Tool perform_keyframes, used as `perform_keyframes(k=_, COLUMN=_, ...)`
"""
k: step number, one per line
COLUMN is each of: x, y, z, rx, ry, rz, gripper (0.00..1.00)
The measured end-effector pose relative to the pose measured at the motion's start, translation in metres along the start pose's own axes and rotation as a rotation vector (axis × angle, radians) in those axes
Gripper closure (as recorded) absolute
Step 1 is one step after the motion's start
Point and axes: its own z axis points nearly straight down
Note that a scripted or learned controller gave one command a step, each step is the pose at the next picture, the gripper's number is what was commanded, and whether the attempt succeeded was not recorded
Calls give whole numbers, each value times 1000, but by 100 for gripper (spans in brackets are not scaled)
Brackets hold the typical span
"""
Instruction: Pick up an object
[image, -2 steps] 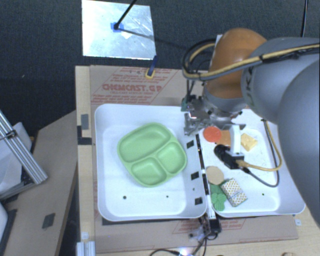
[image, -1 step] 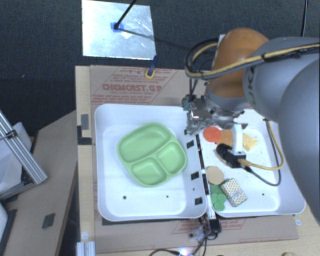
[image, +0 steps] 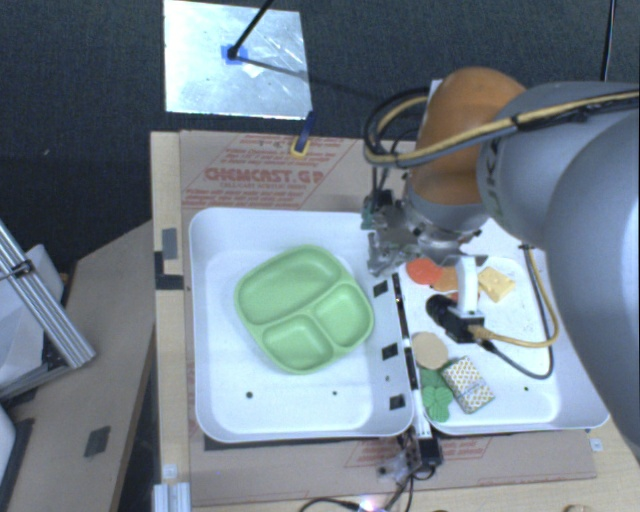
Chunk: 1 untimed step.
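Hand, grip state indiscernible, above one green tray; one yellow wedge, one patterned box.

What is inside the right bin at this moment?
The right bin holds a tan disc, a green round piece, a patterned small box, a yellow cheese-like wedge and an orange-red piece. The arm covers the bin's far part.

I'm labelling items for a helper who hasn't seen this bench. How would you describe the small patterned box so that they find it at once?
Look in the right bin, at its near edge beside the divider between the bins. The small box lies there tilted, just right of the green round pieces and below the tan disc. It alone has a checked pattern and square corners.
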Motion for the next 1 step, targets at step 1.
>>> perform_keyframes(k=1, x=3, y=-8, z=-19, rx=-3, ry=1, rz=-2, gripper=100)
